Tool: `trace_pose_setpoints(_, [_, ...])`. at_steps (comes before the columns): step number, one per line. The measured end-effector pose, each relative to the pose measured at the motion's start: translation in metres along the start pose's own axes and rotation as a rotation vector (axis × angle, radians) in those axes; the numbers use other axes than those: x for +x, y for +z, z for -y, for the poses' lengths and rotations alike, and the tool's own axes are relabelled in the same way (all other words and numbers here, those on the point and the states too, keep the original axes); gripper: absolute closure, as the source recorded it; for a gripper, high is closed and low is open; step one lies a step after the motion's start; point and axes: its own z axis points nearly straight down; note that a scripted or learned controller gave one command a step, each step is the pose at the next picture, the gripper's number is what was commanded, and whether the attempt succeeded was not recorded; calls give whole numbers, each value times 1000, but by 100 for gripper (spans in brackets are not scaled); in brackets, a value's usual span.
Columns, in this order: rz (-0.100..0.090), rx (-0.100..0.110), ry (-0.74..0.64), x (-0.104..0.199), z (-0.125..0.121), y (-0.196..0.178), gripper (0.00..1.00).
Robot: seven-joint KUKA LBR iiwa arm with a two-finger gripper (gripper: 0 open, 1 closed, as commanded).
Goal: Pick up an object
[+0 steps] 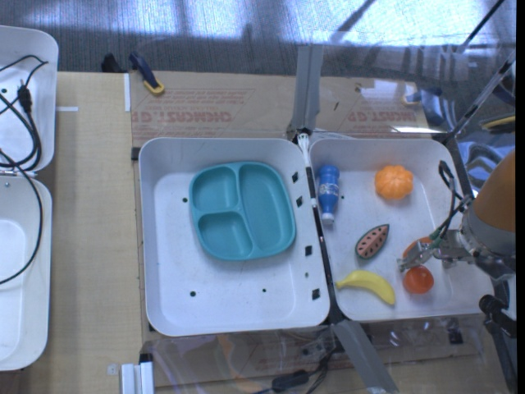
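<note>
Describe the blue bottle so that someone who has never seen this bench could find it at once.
Of the two white bins, take the right bin, the one holding the fruit. Along its left wall, next to the divider between the bins, lies the blue bottle, lengthwise with its white cap toward the near side. It is the only blue item there; its neighbours are an orange, a banana and a watermelon slice.

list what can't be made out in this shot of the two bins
- Gripper in the camera view: metal parts and cables crowd its tip, so its state is unclear.
- Small orange-red item beside the tip: partly hidden by the gripper, identity unclear.
- Blue bottle: label too small to read.
- Arm: cut off by the right edge.
</note>
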Motion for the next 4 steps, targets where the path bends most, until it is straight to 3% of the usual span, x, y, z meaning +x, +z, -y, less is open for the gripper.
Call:
trace_pose_setpoints(1, [0, 0, -2, 31, 0, 2, 0])
trace_pose_setpoints(2, [1, -1, -3, 94, -30, -44, 0])
trace_pose_setpoints(3, [2, 1, -2, 98, -54, 2, 0])
trace_pose_setpoints(4, [2, 3, 1, 96, -54, -6, 100])
